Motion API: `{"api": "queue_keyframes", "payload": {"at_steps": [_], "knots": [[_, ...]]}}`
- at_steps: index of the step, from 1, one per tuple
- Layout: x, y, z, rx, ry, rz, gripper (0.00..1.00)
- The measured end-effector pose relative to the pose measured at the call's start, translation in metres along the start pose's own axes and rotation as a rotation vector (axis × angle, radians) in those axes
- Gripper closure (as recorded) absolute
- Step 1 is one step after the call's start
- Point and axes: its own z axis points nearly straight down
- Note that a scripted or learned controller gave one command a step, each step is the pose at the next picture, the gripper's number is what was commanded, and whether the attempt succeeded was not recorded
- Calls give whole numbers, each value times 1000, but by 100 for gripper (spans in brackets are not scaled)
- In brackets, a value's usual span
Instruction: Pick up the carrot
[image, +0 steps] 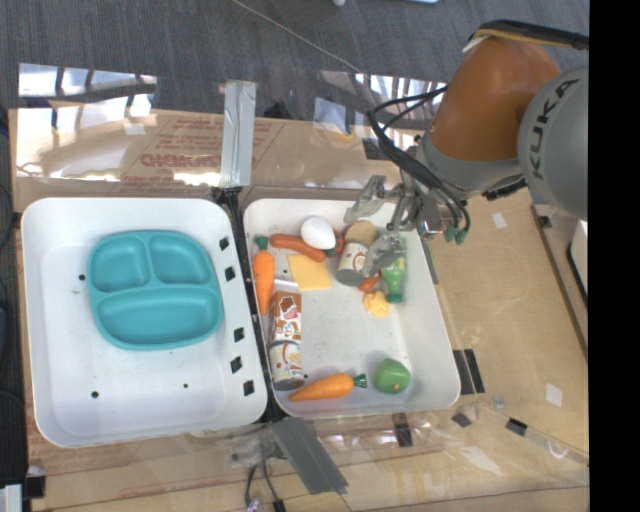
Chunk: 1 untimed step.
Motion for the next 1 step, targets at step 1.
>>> {"api": "queue_keyframes", "payload": {"at_steps": [1], "knots": [[50,-5,113,-3,5,246,0]]}}
